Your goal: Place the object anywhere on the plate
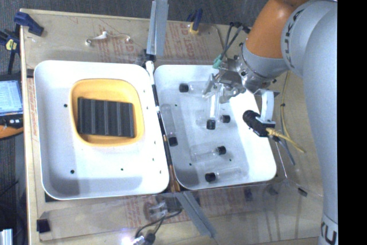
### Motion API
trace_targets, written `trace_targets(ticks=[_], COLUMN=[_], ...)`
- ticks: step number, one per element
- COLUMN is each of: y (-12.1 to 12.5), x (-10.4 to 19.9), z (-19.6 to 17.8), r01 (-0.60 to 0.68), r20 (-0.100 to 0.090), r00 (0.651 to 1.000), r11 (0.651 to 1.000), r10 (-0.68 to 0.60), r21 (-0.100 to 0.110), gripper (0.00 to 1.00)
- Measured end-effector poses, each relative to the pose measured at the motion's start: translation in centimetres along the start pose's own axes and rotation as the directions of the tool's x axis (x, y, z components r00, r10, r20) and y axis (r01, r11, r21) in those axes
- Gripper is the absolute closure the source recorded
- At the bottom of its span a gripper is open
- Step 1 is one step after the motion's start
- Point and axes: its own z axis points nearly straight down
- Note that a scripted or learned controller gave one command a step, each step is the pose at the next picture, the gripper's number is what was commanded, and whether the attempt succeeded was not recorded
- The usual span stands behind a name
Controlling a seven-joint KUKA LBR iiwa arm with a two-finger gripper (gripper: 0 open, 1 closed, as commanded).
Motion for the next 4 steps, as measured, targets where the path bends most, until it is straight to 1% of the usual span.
trace_targets(ticks=[1,2,3,4], y=[-0.1,0.8,0.3,1.9], x=[2.0,8.6,10.7,14.1], z=[-4.6,1.5,2.1,1.8], r01=[0.233,0.445,0.565,0.685], r20=[0.001,0.000,0.000,0.003], r00=[0.973,0.895,0.825,0.729], r11=[0.973,0.895,0.825,0.729], r10=[-0.233,-0.445,-0.565,-0.685], r21=[-0.003,0.001,0.001,-0.004], gripper=[1.00,1.00,1.00,1.00])
